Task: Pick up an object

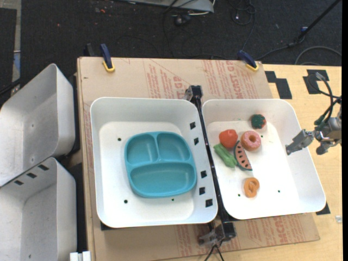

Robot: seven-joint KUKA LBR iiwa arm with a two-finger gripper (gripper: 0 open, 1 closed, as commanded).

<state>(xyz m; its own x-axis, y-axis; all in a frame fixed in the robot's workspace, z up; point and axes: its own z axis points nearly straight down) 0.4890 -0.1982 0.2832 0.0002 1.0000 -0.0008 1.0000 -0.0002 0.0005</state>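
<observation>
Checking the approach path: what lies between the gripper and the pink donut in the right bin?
In the camera view, only bare white bin floor lies between the gripper and the pink donut.

Two shallow bins, left [103, 124] and right [304, 184]: smooth white plastic with a soft sheen, seated on a matt tan cardboard sheet [157, 78] printed in red, held by clamps with yellow grips [109, 64]. Divided tray [160, 165]: smooth turquoise plastic, slightly glossy. Toy foods look like moulded plastic or rubber, mostly matt: red tomato [229, 137], pink doughnut [251, 140], green pod [223, 155], watermelon slice [243, 157], orange ring [251, 187]; the gripper [299, 142] appears dull grey metal.
</observation>
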